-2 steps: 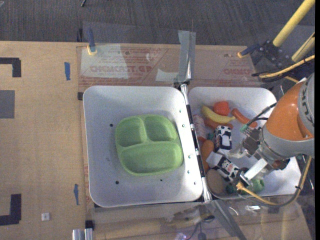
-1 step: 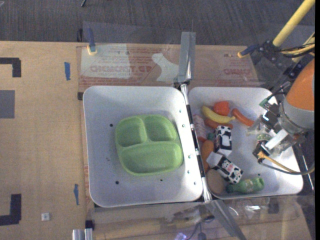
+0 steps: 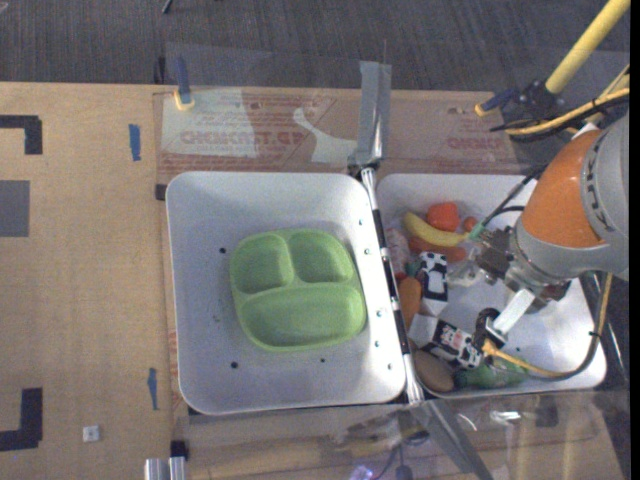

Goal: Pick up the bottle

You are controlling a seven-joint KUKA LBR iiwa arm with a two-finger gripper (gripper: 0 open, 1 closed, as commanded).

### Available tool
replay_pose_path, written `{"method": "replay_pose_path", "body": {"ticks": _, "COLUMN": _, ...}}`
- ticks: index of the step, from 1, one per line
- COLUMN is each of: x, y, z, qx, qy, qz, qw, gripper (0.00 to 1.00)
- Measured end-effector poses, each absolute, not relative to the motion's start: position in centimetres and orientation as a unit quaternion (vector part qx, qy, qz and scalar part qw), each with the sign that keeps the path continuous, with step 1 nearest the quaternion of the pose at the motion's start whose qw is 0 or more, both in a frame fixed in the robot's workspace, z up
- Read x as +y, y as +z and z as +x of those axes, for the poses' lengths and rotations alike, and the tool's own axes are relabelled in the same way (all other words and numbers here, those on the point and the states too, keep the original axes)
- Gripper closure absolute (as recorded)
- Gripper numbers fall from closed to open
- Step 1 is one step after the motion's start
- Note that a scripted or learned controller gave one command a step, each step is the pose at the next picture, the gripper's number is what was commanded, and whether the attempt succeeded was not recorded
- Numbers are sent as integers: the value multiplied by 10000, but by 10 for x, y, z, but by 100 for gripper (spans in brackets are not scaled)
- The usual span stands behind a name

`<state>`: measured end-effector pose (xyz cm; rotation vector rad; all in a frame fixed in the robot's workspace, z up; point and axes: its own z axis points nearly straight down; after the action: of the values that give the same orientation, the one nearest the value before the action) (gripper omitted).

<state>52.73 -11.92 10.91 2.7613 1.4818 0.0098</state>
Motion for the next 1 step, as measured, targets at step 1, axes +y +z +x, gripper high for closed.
{"method": "replay_pose_path", "body": {"ticks": 1, "x": -109, "y": 167, "z": 558, "qx": 3521, "qy": -11, "qz": 9360, "qw": -3, "gripper": 0}}
